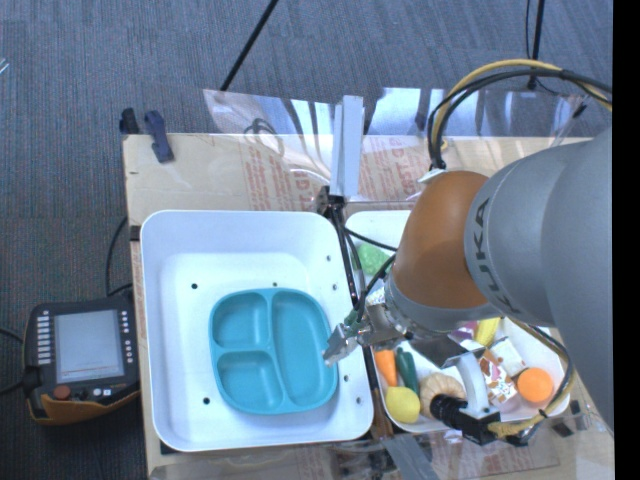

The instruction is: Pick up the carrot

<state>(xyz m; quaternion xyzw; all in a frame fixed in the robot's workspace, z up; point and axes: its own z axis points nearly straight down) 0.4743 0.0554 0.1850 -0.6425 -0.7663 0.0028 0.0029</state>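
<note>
The carrot (386, 366) is a short orange piece lying in the right bin (372, 227) near its front left corner, beside a dark green vegetable (407, 368). My gripper (343, 341) hangs over the wall between the two bins, just left of and slightly above the carrot. The gripper carries nothing that I can see. The grey arm and its orange band (440, 248) cover much of the right bin.
A blue divided plate (272, 350) lies in the left bin (170, 268). Around the carrot sit a yellow lemon (402, 403), a pale ring-shaped pastry (440, 393), an orange ball (535, 383), a yellow piece (487, 330) and a light green item (372, 260).
</note>
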